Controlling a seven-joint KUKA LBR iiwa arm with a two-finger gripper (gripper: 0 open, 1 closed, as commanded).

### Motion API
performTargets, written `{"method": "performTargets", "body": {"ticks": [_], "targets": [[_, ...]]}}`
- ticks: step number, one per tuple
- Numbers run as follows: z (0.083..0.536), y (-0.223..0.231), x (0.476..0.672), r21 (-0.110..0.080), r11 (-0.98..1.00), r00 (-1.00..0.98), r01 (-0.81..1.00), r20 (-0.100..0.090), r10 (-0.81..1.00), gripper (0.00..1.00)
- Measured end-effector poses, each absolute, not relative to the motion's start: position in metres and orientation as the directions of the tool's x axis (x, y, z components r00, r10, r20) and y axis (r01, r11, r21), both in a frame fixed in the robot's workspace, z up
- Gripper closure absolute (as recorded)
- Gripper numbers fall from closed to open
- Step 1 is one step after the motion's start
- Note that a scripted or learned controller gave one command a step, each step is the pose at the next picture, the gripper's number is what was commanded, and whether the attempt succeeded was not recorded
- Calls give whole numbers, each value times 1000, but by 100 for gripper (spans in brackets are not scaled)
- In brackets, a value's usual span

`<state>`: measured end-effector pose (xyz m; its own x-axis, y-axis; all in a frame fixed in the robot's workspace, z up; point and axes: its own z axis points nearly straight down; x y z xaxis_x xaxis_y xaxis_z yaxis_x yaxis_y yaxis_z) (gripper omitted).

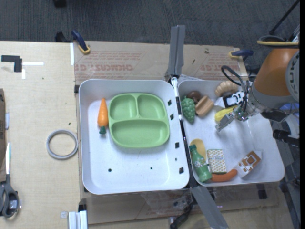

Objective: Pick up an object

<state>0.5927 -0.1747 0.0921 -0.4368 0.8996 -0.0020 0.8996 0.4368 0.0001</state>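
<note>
Overhead, the grey arm [281, 75] with its orange band reaches in from the right and leans down over the upper part of the right bin [267, 175]. Its wrist angles toward the bin's centre, and the gripper [228, 119] sits low, pointing left and slightly downward. A yellow object [224, 114], possibly a toy banana, lies right at the gripper's tip, touching it or pressed against it; whether the gripper is clasped on this piece or merely resting beside it cannot be told from this angle, because the tip is small and partly blurred.

Near the gripper, toward the bin's upper wall, lie a croissant-like bread piece [226, 88], a hot dog bun [204, 106], a dark round item [193, 97] and a bunch of green grapes [188, 109] beside the divider. Along the lower part of the same bin rest a green bottle [200, 165], a waffle-like cracker [217, 161], a yellowish slice [198, 146], a red sausage [224, 176] and a small white-and-brown carton [249, 163].

The left bin [128, 175] holds a green divided plate [139, 120] with an orange carrot [102, 114] just beside its left edge. On the wooden bench [33, 109], well apart from the bins, lie a grey ring [62, 143] and scissors [8, 194].
</note>
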Motion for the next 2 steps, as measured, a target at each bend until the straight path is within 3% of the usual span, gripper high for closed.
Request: {"method": "performTargets", "body": {"ticks": [1, 2], "targets": [[92, -145, 612, 0, 356, -356, 935, -1, 935, 0], [114, -205, 650, 2, 309, -309, 951, -3, 951, 0]]}}
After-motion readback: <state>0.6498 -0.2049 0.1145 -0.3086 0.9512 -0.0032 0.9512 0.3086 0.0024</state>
